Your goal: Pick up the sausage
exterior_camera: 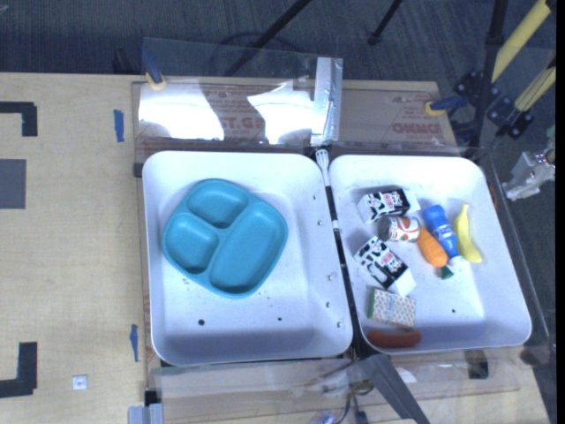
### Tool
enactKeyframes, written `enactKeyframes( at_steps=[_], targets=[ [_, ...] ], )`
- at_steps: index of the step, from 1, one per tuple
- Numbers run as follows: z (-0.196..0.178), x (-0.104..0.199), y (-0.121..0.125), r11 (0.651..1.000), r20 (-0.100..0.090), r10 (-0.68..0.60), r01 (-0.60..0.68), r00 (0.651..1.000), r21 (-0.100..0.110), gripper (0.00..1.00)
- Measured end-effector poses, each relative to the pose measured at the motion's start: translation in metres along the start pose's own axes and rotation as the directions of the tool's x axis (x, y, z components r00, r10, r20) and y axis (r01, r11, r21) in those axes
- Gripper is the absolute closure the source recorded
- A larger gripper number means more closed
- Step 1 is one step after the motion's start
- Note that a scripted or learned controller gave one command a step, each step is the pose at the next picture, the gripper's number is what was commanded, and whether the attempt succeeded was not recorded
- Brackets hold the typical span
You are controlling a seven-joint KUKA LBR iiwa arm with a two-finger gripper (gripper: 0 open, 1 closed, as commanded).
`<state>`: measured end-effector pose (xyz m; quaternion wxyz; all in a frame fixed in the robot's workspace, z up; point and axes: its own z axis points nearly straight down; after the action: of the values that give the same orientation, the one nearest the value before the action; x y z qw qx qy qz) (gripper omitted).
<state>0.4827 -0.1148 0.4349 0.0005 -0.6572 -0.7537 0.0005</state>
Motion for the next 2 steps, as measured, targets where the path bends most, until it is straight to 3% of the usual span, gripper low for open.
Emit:
enactKeyframes(
  at_steps=[2],
  targets=[
    [-0.022,0.0,0.003,1.0,0.005,-0.002,0.003,1.0,-0.009,1.0]
  ],
)
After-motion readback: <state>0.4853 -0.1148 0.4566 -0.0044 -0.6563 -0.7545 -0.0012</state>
